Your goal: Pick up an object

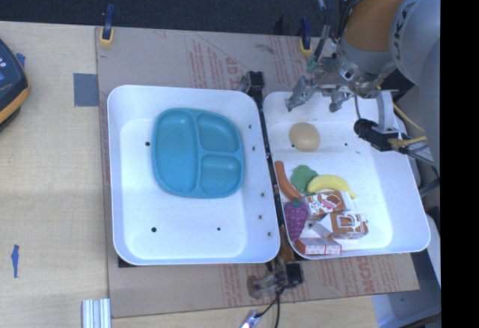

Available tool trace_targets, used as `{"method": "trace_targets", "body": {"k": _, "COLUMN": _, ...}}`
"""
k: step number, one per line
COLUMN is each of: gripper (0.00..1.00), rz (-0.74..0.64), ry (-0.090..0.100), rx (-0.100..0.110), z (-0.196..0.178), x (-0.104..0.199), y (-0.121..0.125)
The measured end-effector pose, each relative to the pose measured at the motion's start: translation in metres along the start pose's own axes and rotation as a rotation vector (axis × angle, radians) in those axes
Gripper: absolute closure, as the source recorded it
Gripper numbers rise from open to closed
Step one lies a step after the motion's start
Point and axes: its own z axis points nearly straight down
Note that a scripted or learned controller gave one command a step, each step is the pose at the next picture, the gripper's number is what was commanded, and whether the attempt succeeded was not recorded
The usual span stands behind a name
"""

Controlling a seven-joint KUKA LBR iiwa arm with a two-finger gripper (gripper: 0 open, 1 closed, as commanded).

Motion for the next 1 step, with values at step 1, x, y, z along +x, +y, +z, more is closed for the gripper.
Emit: {"method": "trace_targets", "body": {"k": 1, "gripper": 0.00, "rz": 0.003, "ry": -0.001, "rx": 0.006, "z": 0.0948, "x": -0.0216, "y": -0.0017}}
